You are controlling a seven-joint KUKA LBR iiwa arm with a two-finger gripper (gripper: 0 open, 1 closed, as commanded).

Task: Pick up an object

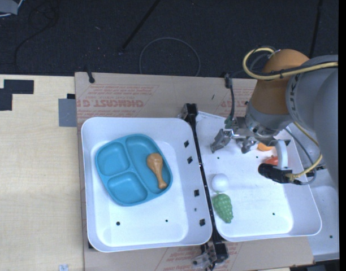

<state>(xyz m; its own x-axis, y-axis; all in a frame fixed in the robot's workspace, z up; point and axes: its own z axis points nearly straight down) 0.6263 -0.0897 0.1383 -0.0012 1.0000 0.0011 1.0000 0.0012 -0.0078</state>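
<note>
We see the claw (234, 140) hanging over the upper part of the right bin (300, 226), its two fingers spread apart with nothing between them. Below it, on the bin floor, lies a white ball (220, 182), and just beneath the ball, a green knobbly object (223, 207), close to the divider. An orange object (264, 147) peeks out beside the wrist. In the left bin (133, 233) rests a blue divided tray (132, 168), with a tan drumstick (156, 169) lying in its right compartment.
</note>
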